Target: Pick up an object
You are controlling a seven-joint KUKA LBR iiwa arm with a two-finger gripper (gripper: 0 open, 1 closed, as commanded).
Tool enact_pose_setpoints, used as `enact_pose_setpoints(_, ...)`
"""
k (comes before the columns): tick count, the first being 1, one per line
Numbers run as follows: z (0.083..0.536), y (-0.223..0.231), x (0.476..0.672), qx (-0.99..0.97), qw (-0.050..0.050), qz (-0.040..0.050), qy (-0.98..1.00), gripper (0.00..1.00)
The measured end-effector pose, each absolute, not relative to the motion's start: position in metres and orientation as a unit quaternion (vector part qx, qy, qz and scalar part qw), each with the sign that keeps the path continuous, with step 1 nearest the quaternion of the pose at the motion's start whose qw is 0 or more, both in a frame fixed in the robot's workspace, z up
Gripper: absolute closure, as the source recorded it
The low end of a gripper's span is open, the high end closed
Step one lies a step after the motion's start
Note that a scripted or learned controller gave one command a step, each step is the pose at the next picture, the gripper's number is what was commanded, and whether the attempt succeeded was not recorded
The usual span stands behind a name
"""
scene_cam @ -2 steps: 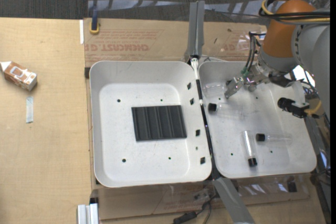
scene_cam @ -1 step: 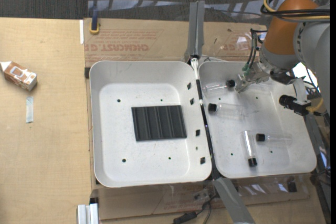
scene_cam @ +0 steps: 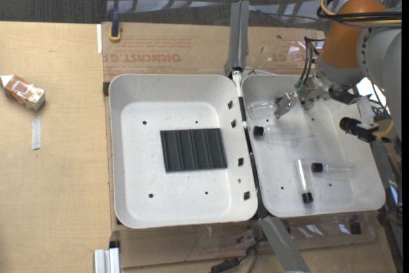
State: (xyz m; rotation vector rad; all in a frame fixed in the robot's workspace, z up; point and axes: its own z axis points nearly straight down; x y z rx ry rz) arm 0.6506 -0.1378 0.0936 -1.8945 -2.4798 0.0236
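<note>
- Gripper (scene_cam: 285,103) low over the right bin's (scene_cam: 358,201) far end; open or shut, I cannot tell.
- Clear tube (scene_cam: 303,180) with black cap lies near the bin's front.
- Ridged dark panel (scene_cam: 193,149) sits mid left bin (scene_cam: 128,201).

- The left bin (scene_cam: 128,156) is open from above, with a flat dark ribbed pad (scene_cam: 193,149) at its centre.
- The right bin (scene_cam: 358,198) is crowded: a clear tube (scene_cam: 304,181) and a black-capped vial (scene_cam: 330,168) lie near the front, and the arm (scene_cam: 358,35) covers the back.
</note>
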Motion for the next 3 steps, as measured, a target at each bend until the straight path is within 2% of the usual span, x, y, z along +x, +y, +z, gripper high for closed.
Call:
enact_pose_setpoints(1,0.104,-0.139,0.652,-0.608,0.007,0.0066,-0.794,1.00)
enact_pose_setpoints(2,0.103,-0.139,0.652,-0.607,0.007,0.0066,-0.794,0.00)
enact_pose_setpoints(3,0.092,-0.190,0.573,-0.557,0.000,0.0001,-0.830,0.00)
